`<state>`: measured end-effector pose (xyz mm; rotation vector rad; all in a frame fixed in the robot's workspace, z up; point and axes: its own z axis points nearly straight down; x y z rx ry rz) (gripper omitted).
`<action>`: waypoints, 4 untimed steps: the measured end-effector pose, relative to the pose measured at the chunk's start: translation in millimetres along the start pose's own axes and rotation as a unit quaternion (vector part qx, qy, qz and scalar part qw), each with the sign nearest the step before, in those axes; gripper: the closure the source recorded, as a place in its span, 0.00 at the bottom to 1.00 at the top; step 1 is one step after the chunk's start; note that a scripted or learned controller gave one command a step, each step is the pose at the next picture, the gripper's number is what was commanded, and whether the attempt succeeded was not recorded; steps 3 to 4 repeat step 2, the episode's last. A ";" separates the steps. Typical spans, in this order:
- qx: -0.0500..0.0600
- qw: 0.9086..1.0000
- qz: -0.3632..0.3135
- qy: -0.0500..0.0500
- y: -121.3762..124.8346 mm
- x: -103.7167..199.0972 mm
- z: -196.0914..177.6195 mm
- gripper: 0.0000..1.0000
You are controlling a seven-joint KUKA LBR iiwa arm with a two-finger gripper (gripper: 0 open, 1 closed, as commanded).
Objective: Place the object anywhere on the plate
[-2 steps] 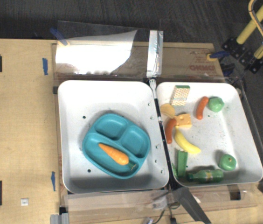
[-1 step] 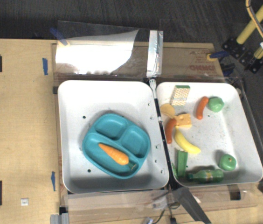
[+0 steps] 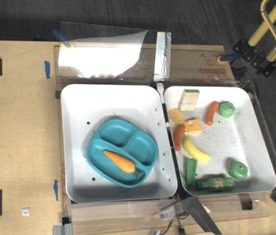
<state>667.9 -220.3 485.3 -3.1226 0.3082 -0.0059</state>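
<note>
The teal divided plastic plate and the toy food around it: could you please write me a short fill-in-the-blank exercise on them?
1. The orange toy carrot lies in the largest compartment of the teal divided plastic plate, which sits in the ____ shallow white bin.
2. The plate has ____ compartments.
3. The yellow toy banana lies in the ____ shallow white bin.
4. That bin holds ____ round green toy fruits, one near its far edge and one near its near edge.

Missing words: left; three; right; two

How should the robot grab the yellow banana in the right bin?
Likely best from straight above, pinching the banana across its thick middle, with fingers on its two long sides. It lies flat and slanted, and an orange piece crowds its upper end, so the middle looks freest.
</note>
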 end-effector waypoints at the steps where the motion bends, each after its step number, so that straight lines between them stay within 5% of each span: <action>1: 0.000 1.000 0.000 0.000 -0.3 0.0 -0.2 0.00; 4: 0.000 1.000 0.000 0.000 -0.3 0.0 0.1 0.00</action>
